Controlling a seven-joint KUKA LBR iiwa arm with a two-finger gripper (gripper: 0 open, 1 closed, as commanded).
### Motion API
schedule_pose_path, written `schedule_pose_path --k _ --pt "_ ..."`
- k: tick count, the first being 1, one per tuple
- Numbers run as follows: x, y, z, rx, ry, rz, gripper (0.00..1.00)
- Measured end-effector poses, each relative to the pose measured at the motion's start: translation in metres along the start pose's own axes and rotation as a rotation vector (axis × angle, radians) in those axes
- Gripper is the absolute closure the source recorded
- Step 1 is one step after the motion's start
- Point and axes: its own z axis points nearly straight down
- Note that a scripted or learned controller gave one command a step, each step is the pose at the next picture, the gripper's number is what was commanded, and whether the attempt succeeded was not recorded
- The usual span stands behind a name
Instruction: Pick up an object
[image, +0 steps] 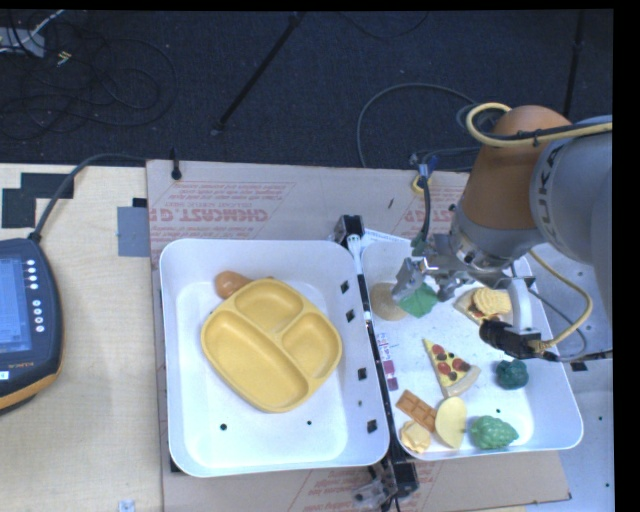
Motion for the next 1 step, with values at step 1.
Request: schedule_pose_path --k 1 --pt "0.0554 -0.0123 -0.0285 0.005 0.0 0.0 1.0"
